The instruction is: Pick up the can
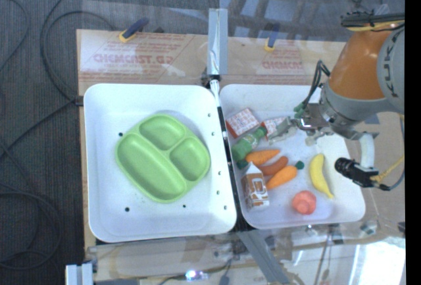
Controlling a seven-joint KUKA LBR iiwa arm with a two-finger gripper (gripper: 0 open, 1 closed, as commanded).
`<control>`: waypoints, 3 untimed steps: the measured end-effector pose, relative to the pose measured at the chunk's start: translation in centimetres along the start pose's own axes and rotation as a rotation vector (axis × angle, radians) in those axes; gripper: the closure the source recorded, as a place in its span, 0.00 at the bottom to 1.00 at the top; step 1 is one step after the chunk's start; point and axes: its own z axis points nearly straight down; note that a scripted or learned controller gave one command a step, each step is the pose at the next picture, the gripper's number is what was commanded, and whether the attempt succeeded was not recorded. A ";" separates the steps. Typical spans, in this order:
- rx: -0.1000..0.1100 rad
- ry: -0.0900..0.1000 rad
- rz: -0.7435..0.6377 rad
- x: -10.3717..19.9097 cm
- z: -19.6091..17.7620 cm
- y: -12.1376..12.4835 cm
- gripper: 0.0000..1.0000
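The can (273, 127), silver with a red and white label, lies on its side near the back of the right bin (348, 211). My gripper (306, 124) hangs low over the bin just to the can's right, close to or touching its end. The grey arm with its orange band (358, 70) reaches in from the right above it. I see nothing held clear of the bin floor.
Around the can lie a red and white box (241, 121), a green bottle (247, 145), three carrots (273, 166), a small carton (255, 189), a banana (320, 175) and a red-orange fruit (304, 202). The left bin (105, 211) holds a green divided plate (164, 157).
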 end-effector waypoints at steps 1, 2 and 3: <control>-0.015 -0.007 -0.143 2.6 10.3 -3.0 0.00; 0.000 -0.001 -0.110 7.8 1.1 -6.5 0.00; 0.000 -0.003 -0.038 2.3 -3.3 -6.6 0.00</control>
